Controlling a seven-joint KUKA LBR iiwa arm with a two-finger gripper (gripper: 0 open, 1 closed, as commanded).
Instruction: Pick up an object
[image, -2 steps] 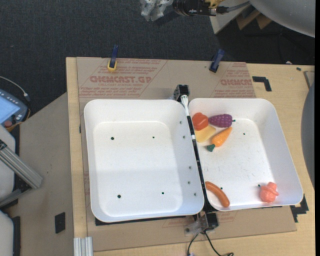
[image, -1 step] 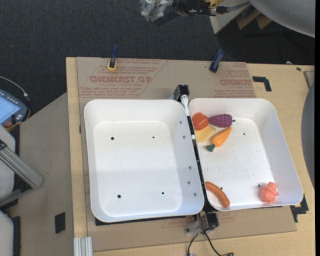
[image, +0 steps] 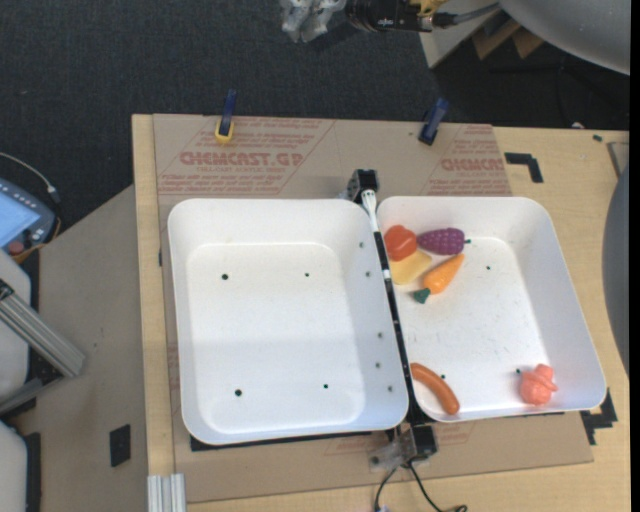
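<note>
Near rim, right bin (image: 560, 300): an orange sausage-shaped toy (image: 436, 388) lies against the near left corner, and a pink lumpy toy (image: 538, 385) sits in the near right corner, well apart from it.
Left bin (image: 200, 330): white, with dark dots on its floor.
Middle of the right bin: bare white floor with faint specks.
Far left corner, right bin: a toy carrot (image: 441, 276) lies tilted, touching a yellow piece (image: 409, 267); a red-orange piece (image: 400, 242) and a purple bunch (image: 441, 240) sit just behind them, all close together beside the divider.
Bench (image: 300, 140): brown board with red lettering, with two blue clamps (image: 228, 115) on its far edge.
Gripper (image: 305, 18): blurred at the top of the view, beyond the bench, well away from every toy; whether its fingers are apart or together I cannot tell.
</note>
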